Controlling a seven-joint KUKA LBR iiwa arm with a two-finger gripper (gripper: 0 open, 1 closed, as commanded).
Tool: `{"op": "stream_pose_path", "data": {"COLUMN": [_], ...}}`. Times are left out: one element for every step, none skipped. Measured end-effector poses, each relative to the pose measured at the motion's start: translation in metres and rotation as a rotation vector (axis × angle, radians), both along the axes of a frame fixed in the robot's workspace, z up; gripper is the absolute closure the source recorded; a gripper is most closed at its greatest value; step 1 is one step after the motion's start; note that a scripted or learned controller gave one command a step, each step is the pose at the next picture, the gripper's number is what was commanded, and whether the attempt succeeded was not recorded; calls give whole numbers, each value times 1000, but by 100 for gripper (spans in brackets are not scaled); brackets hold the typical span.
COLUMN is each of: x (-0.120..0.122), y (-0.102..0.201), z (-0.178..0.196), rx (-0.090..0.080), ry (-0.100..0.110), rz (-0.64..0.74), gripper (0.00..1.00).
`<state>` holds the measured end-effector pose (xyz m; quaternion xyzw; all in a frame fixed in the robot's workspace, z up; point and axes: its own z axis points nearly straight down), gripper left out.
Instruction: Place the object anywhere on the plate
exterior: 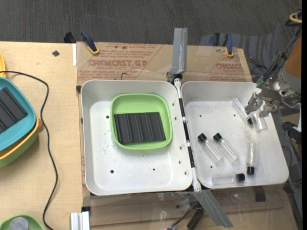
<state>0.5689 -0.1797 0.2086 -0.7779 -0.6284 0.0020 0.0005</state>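
While the arm reaches in from the right edge, its gripper (259, 110) sits low over the far right part of the right bin (201, 174), wrist tilted left and down. Fingers are clamped on a clear vial (258, 123) with a black cap, held just above the bin floor. More vials lie in that bin: two (218, 147) side by side near the middle, one (250, 159) by the right wall, one (229, 178) at the near wall. Green plate (166, 110) with a black ribbed insert (139, 127) sits in the left bin (96, 166), well apart from the gripper.
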Motion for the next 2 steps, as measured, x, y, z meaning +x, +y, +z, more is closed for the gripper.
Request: {"op": "stream_pose_path", "data": {"x": [0,-28], "y": [0,-11], "z": [0,45], "rx": [0,-1], "ry": [0,-1], "rz": [0,-276], "gripper": [0,0]}}
